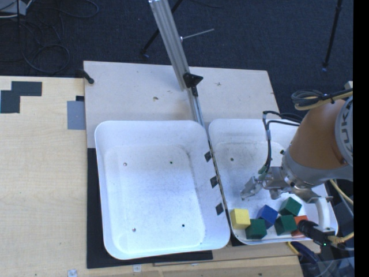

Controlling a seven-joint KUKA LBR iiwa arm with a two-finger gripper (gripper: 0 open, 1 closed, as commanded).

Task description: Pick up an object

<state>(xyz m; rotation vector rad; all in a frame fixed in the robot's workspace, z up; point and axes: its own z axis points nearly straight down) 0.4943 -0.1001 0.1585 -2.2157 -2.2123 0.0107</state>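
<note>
Several small blocks lie clustered in the near corner of the right bin (230, 133): a yellow block (240, 217), a blue block (267, 213), a dark green block (256, 229), two more green blocks (286, 224) (292, 205), and a small orange piece (300, 220). My gripper (252, 188) hangs over the middle of the right bin, just up and left of the cluster, roughly above the yellow and blue blocks. I see nothing held in it. The arm's orange band (320, 140) covers the right bin's right side.
The left bin (104, 133) sits beside the right one, with small black clips (214, 181) along the shared rim. A slanted aluminium rail (173, 45) rises behind the bins. Cables (308, 98) hang by the arm at the right.
</note>
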